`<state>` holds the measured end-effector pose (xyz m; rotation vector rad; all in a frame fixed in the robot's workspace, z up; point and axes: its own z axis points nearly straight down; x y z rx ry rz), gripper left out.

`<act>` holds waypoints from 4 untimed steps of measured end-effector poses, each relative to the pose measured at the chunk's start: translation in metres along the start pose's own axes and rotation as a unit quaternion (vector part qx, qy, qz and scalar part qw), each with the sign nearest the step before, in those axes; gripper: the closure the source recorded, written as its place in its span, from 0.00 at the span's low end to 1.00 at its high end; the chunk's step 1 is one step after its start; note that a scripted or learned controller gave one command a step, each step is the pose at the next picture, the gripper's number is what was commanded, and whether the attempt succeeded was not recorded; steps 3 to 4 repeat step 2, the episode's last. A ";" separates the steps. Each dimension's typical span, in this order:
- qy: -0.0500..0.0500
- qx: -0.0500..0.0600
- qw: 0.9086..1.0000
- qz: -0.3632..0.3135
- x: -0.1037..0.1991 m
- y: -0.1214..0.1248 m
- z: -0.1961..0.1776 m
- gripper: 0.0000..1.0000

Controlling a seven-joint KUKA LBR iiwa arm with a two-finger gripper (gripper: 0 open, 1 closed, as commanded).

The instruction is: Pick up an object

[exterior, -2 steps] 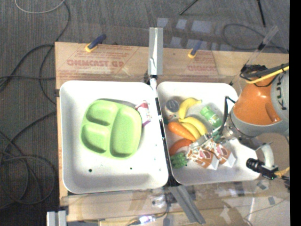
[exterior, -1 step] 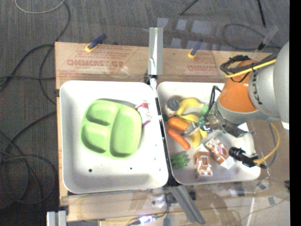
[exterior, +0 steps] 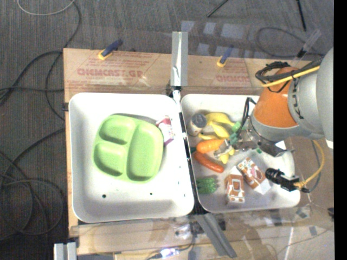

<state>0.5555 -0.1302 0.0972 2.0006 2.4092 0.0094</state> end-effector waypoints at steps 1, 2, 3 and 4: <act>0.001 0.008 1.000 -0.002 0.038 0.048 -0.089 1.00; 0.001 0.009 0.999 0.043 0.077 0.091 -0.083 1.00; 0.001 0.009 0.999 0.043 0.077 0.091 -0.083 1.00; 0.001 0.009 0.999 0.043 0.077 0.091 -0.083 1.00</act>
